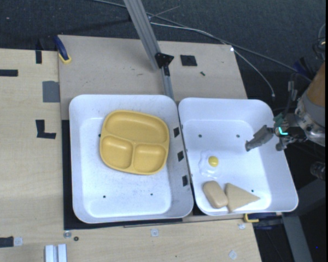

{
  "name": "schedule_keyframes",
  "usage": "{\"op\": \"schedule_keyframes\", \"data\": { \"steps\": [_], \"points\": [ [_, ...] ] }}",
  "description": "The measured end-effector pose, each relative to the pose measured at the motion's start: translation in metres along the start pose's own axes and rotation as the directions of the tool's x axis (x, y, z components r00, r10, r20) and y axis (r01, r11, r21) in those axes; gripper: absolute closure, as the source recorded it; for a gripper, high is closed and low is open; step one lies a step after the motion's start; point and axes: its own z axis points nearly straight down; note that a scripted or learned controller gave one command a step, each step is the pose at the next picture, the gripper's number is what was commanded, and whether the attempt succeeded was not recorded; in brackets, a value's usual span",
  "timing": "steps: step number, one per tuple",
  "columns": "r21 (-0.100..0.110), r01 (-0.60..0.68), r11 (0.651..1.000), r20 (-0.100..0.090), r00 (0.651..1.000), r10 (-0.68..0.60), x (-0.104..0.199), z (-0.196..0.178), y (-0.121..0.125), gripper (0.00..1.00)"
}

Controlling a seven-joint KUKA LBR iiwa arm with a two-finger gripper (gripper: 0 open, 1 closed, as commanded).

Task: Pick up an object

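Your end effector (261,138) sits at the right of the frame, over the upper right part of the right bin (238,109). One dark finger (256,140) points left and down into the bin; you cannot tell from this angle whether the fingers are open or closed, and nothing is visible between them.

The pickable things lie lower in that same bin, all apart from the end effector. A toy fried egg (212,162), white with a yellow yolk, rests near the bin's middle, below and left of the finger. Further down, at the bin's lower edge, a tan bread roll (214,194) lies just beside a pale wedge-shaped piece (240,196), the two close to touching.

In the left bin (87,201), on the wooden worktop (22,162), a yellow divided plate (134,142) lies flat in the upper half.
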Motion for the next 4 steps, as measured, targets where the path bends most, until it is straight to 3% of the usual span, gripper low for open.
{"op": "schedule_keyframes", "data": {
  "steps": [1,2,4],
  "points": [
    [0.0,0.0,1.0,0.0,1.0,0.0,0.0,0.0,0.0,0.0],
    [0.004,0.0,1.0,-0.001,1.0,0.0,0.011,0.054,-0.003,0.0],
    [0.004,-0.001,1.0,-0.001,1.0,0.001,0.002,0.159,0.0,0.0]
  ]
}}
